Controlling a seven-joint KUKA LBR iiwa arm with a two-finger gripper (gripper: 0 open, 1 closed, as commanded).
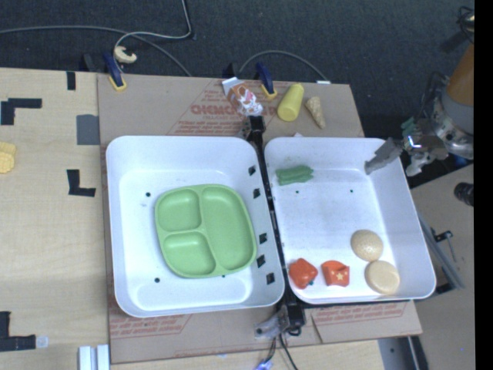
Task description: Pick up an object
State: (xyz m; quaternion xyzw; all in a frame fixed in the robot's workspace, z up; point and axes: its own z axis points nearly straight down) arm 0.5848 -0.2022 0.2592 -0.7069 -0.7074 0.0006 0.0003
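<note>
A: Entry, overhead view. Two shallow white plastic bins sit side by side on the surface, over a brown cardboard sheet (pixel 216 114). Where is the end effector?

B: The end effector (pixel 383 160) is at the right bin's (pixel 400 199) far right corner, over the rim. Grey finger tip points toward the bin interior. Nothing is visible between the fingers. Whether they are apart or together: cannot tell at this angle.

A: Right bin contents?

B: Five items. A small green soft block (pixel 293 175) lies near the far left corner, just beside the divider edge. Two red pepper-like toy pieces, one (pixel 303 272) at the near left corner and the second (pixel 335 271) just beside it along the near edge. Two beige rounded potato-like objects, one (pixel 367 245) toward the near right, the other (pixel 382 277) at the near right corner, touching or almost touching the first.

A: All apart from the end effector?

B: Yes. The green block is the closest, and it is still well apart from the fingers. All five lie on the bin floor.

A: Left bin?

B: The left bin (pixel 127 206) holds a pale green three-compartment plastic plate (pixel 205 230), lying flat, roughly centred.

A: Outside the bins?

B: On the cardboard beyond the far edge: a yellow cylinder (pixel 290 102), a tan cone (pixel 316 112) just beside it, and a small red-and-white packet (pixel 243 95).
</note>
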